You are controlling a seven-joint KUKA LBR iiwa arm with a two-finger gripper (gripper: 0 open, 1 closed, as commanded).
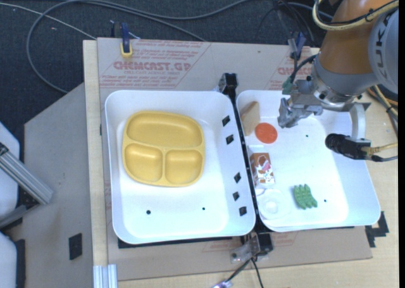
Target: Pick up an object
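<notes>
**Tool hangs over the right bin, near the orange disc**

The arm reaches in from the right, its orange band bulging above the wrist, and the tool hangs over the upper part of the right bin. From this angle I cannot tell whether the tool is released or clenched, and nothing shows between its tips.

Just to the tool's lower left lies a flat orange disc on the bin floor, close by though I cannot say if they touch. Beside the disc, toward the divider, sits a tan wedge-shaped piece. Below the disc there is a small printed packet with red and brown markings, and under that a little clear cup-like thing, hard to make out. A green ridged toy lies well apart from the tool, toward the bin's near edge.

The left bin holds a yellow three-compartment tray, lying flat in its upper half.

Both bins rest on a cardboard sheet with red lettering, spread across the bench. A blue-and-yellow clamp grips the sheet's far edge.
</notes>
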